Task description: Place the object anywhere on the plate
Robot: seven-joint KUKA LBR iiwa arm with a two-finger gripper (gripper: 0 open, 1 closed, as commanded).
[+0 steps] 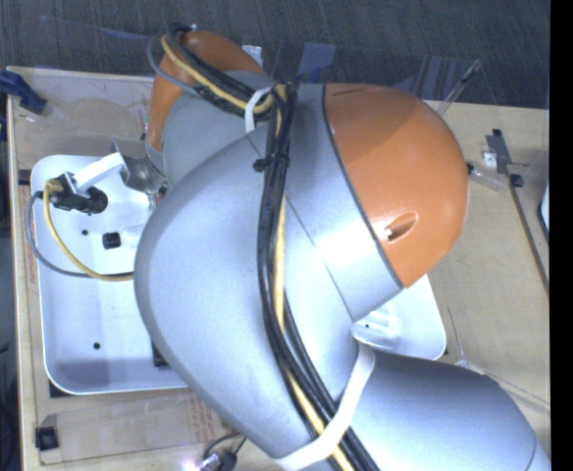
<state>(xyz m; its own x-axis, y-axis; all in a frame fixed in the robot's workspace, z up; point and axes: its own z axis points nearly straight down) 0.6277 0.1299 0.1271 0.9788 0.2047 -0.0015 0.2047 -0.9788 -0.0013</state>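
Pale wooden surface (pixel 493 263), white bin (pixel 71 361) at left. Grey arm (pixel 267 292) looms over it. Small black block (pixel 111 239) lies on bin floor. Jaws hidden: cannot tell.

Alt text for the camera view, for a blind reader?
A grey and orange robot arm covers most of the frame, reaching into the left white bin. A small black block lies on the bin floor near its gripper.
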